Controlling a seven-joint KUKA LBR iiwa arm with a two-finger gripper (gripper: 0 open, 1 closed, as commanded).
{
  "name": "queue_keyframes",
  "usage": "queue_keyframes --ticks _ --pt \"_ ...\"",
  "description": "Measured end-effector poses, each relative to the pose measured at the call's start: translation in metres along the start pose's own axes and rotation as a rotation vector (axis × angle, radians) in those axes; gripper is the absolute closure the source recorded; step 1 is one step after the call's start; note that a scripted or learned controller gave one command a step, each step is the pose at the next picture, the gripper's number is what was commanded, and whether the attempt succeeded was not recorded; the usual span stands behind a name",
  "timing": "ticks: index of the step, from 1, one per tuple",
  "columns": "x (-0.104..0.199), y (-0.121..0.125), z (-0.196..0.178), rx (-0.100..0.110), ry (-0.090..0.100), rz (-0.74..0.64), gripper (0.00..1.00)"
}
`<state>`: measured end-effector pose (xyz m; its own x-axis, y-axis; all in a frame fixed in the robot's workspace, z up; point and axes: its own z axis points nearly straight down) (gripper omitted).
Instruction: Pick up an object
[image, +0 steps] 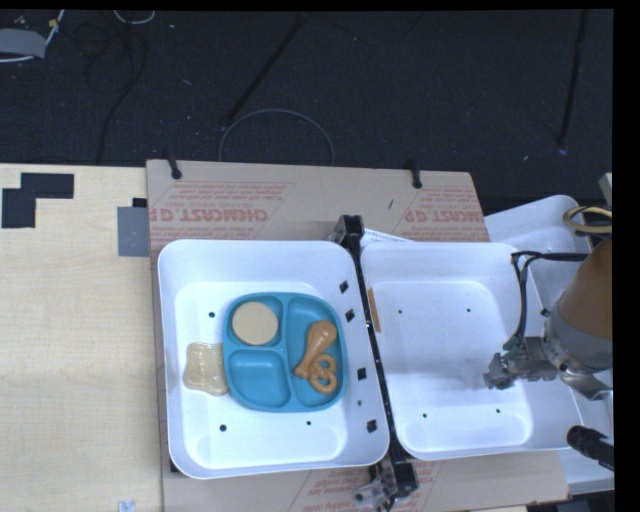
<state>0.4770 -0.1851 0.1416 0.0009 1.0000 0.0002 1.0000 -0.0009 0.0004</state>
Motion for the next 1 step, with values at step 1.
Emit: queue_keyframes --ticks 1 --pt "-0.0080 0.0003 -0.0448 -0.001 -0.001 -0.001 1.00"
